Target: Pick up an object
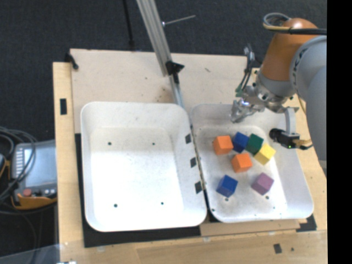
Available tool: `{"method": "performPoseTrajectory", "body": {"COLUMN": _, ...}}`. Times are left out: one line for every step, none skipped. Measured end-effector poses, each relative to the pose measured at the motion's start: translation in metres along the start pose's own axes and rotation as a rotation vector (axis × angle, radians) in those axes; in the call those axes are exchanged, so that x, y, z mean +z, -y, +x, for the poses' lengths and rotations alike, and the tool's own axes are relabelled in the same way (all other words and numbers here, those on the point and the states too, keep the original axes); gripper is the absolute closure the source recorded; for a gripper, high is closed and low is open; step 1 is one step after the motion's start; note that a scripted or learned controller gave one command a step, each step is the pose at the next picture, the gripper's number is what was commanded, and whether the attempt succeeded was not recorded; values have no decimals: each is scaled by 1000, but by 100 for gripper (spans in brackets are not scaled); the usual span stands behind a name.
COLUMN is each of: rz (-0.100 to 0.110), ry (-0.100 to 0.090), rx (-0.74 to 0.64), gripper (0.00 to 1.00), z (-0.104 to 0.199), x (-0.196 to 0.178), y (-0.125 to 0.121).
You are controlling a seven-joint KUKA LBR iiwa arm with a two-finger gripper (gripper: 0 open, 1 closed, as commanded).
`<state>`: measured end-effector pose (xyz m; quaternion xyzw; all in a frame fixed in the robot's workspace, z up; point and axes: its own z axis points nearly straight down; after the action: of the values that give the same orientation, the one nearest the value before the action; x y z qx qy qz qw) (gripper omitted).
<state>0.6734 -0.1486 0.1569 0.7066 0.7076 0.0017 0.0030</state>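
Nearest the camera, along the lower rim of the right bin (297, 210), sit two loose cubes: a dark blue cube (226, 185) at about seven o'clock of the bin's floor and a purple cube (262, 183) at about five o'clock, apart from each other. Just beyond them, near the bin's middle, is a tight cluster. An orange cube (241, 162) lies at its near edge, with a yellow cube (264, 154) at its three o'clock, just beside it. Further back stand a second orange cube (223, 144), a blue cube (240, 142) and a green cube (254, 143) in a row, so close that they look to be touching. The left bin (88, 120) lies at nine o'clock of all this.

Furthest back, at twelve o'clock of the cluster, the gripper (240, 112) hangs over the bin's far rim, below the arm's orange band (283, 54). It is small and dark against the white at this slant, so I cannot tell how it is set; nothing is visible in it, and every cube rests on the bin floor.

By my reading, the pick is not yet made. What is left is choosing a cube, coming down on it, closing and lifting. The two loose cubes look easier than the packed row.
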Motion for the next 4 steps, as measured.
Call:
{"method": "performPoseTrajectory", "body": {"rz": -2, "ry": 0, "rx": -1, "gripper": 100, "z": -2, "x": -55, "y": -2}}
{"method": "performPoseTrajectory", "body": {"rz": 6, "ry": -2, "rx": -4, "gripper": 100, "z": 45, "x": -50, "y": 15}}
{"method": "performPoseTrajectory", "body": {"rz": 6, "ry": -4, "rx": -6, "gripper": 100, "z": 102, "x": -59, "y": 37}}
{"method": "performPoseTrajectory", "body": {"rz": 5, "ry": -4, "rx": -6, "gripper": 100, "z": 153, "x": -75, "y": 52}}
